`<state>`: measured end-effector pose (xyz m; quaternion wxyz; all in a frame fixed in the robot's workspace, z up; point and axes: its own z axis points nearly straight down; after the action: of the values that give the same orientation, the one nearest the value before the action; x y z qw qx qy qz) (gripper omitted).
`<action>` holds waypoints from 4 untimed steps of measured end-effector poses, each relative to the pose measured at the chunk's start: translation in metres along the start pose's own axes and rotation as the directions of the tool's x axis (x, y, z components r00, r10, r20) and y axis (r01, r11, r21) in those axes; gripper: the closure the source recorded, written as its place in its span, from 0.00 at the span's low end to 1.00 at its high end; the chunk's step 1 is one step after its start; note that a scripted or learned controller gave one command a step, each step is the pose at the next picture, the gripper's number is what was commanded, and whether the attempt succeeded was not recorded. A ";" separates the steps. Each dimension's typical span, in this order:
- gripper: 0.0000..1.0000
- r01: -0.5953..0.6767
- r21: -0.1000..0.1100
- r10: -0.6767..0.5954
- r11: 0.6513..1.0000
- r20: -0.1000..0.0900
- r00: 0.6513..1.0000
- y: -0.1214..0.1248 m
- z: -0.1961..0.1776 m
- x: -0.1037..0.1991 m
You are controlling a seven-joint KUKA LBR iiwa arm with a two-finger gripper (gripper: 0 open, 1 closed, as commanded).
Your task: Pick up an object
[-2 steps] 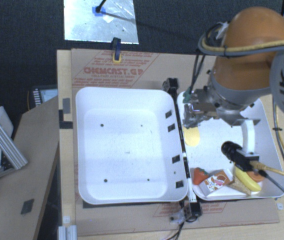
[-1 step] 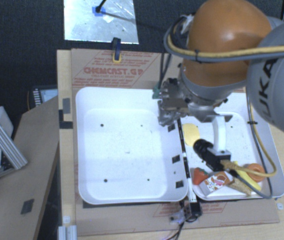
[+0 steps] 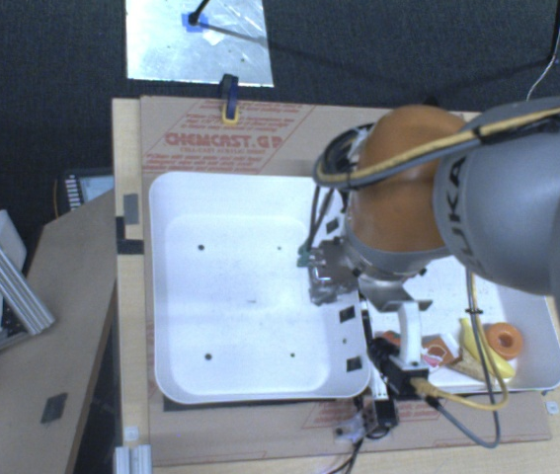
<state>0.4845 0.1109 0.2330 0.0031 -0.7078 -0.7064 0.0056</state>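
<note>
Closest to my camera is the grey arm (image 3: 526,196), its orange band (image 3: 403,186) hanging over the wall between the two bins, mid-table. Whether the jaws below it are released or clenched I cannot tell from here. My candidates lie in the right bin (image 3: 556,371), by the table's front right corner: a yellow banana-shaped piece (image 3: 482,349) touching an orange ring (image 3: 504,341). The left bin (image 3: 176,294) shows a bare white floor. I'd judge the banana light, smooth and fairly stiff, likely plastic, so apt to slip. I would pinch it across its narrow middle, clear of the ring.
</note>
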 end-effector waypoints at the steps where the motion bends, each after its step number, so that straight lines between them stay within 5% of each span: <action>1: 1.00 0.007 -0.020 -0.007 1.000 -0.004 1.000 0.053 -0.039 0.005; 2: 1.00 0.009 -0.011 -0.009 1.000 -0.005 1.000 0.047 -0.019 0.041; 3: 1.00 0.012 -0.003 -0.012 1.000 -0.004 1.000 -0.001 0.060 0.092; 4: 1.00 0.000 -0.024 0.000 1.000 -0.004 1.000 0.090 0.007 0.074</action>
<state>0.5742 0.1845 0.2248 -0.0039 -0.7079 -0.7062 -0.0046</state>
